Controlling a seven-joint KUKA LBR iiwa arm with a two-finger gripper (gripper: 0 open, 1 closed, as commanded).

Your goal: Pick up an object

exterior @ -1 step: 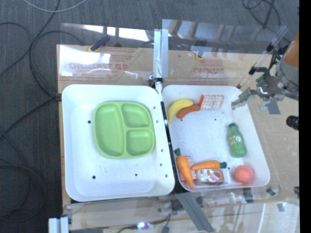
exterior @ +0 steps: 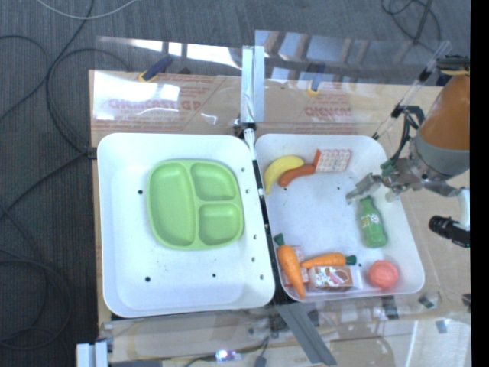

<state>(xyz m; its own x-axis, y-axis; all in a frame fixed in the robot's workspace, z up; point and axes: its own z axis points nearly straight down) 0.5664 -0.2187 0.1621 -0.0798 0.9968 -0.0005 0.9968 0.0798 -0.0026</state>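
Note:
My gripper [exterior: 376, 190] hangs over the right side of the right bin [exterior: 336, 197], reaching in from the right. It is open, its fingers spread just above the cap end of a green bottle [exterior: 373, 224] that lies on the bin floor. Nothing sits between the fingers. Other objects in this bin: a yellow banana [exterior: 276, 169] with an orange-red sausage [exterior: 298, 173] against it, a pink wafer [exterior: 334, 160], two carrots [exterior: 289, 267] [exterior: 325, 261], a small juice box [exterior: 333, 279] and a red-orange ball [exterior: 383, 274].
The left bin [exterior: 130, 281] holds a green divided plate [exterior: 195, 204]. A clear upright panel [exterior: 251, 82] stands behind the seam between the bins. The arm's grey and orange body [exterior: 447, 128] looms over the right bin's right edge.

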